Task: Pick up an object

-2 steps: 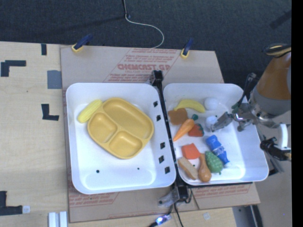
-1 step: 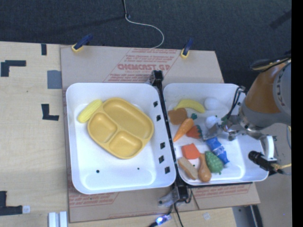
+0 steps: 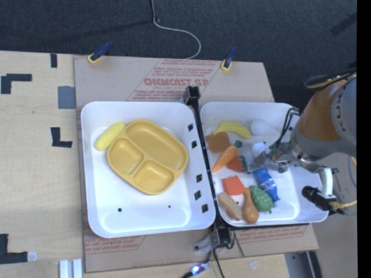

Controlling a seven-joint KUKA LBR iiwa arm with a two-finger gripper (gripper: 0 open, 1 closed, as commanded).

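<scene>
My arm (image 3: 333, 120) comes in from the right side of the camera view, its orange band sitting just above the wrist and the grey casing bulking out beyond it toward the frame's edge. From there I bend down and leftward — wrist low, pointed across and slightly toward the near side. My gripper (image 3: 259, 160) sits at the far left end of that reach (a small tangle of grey and dark metal from this slanted angle). A dark fitting juts from my lower side, near the front — cables loop by it.
</scene>
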